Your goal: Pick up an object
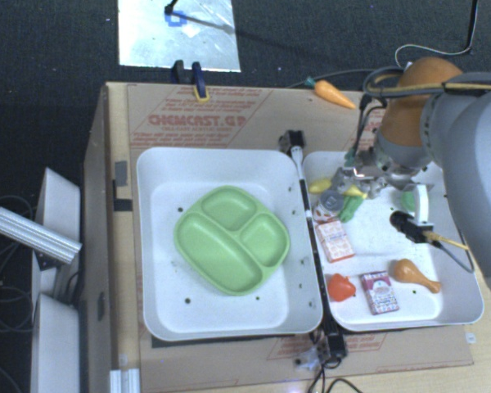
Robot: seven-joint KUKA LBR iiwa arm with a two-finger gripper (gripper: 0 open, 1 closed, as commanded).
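we're in the reach-down step: our gripper is low over the right bin, beside a yellow piece at its far-left corner. can't tell the jaws' state; next we need a clean close and lift.

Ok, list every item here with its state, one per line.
Green tray: upright in left bin, nothing on it.
Gripper: low over right bin's far-left corner.
Red box: lying flat.
Drumstick: on its side.
Carrot: outside the bins, on the bench.
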